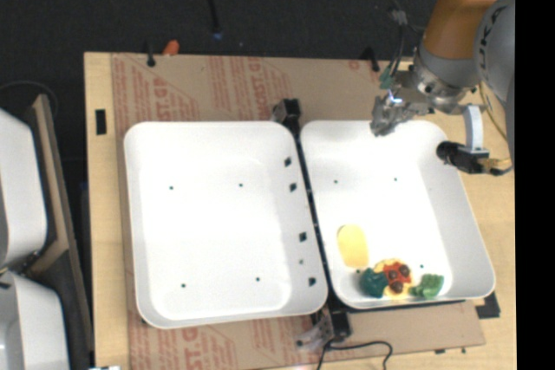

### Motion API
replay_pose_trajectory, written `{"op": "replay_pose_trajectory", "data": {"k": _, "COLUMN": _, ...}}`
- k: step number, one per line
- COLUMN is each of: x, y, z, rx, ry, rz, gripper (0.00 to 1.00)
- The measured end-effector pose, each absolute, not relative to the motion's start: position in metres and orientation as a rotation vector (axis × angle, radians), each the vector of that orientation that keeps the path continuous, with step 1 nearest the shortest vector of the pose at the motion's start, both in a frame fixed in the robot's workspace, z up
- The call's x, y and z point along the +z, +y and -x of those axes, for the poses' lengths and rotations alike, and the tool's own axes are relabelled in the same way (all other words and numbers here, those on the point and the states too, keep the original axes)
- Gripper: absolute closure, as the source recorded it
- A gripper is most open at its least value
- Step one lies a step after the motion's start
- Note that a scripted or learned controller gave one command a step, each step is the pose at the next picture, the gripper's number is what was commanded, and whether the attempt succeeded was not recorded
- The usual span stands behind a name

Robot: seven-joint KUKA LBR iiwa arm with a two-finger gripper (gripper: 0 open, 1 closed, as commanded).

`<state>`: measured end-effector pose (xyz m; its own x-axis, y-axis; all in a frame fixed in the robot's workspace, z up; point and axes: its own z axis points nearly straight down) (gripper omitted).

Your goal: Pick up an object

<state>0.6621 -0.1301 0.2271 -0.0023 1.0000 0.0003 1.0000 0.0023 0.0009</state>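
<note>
Pincer (pixel 384 120) over right bin's (pixel 451 186) far rim, finger state unreadable; yellow object (pixel 352 245) and green toys (pixel 401 280) at near edge.

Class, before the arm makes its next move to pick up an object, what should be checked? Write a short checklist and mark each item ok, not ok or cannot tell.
1. Objects available in the right bin: yellow object and a cluster of small toys at its near edge: ok.
2. Gripper above an object: at the bin's far rim, away from them: not ok.
3. Fingers open: cannot tell.
4. Yellow object lies apart from the cluster: ok.
5. Cluster clear of the bin wall: cannot tell.
</note>
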Motion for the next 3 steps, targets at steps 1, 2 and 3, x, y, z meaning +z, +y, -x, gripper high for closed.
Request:
{"op": "replay_pose_trajectory", "data": {"k": 1, "x": 0.24, "y": -0.084, "z": -0.65, "rx": 0.003, "ry": 2.224, "rz": -2.218, "gripper": 1.0}}
{"op": "replay_pose_trajectory", "data": {"k": 2, "x": 0.233, "y": -0.037, "z": -0.63, "rx": 0.002, "ry": 2.224, "rz": -2.219, "gripper": 1.0}}
{"op": "replay_pose_trajectory", "data": {"k": 3, "x": 0.227, "y": 0.011, "z": -0.613, "rx": 0.001, "ry": 2.225, "rz": -2.218, "gripper": 1.0}}
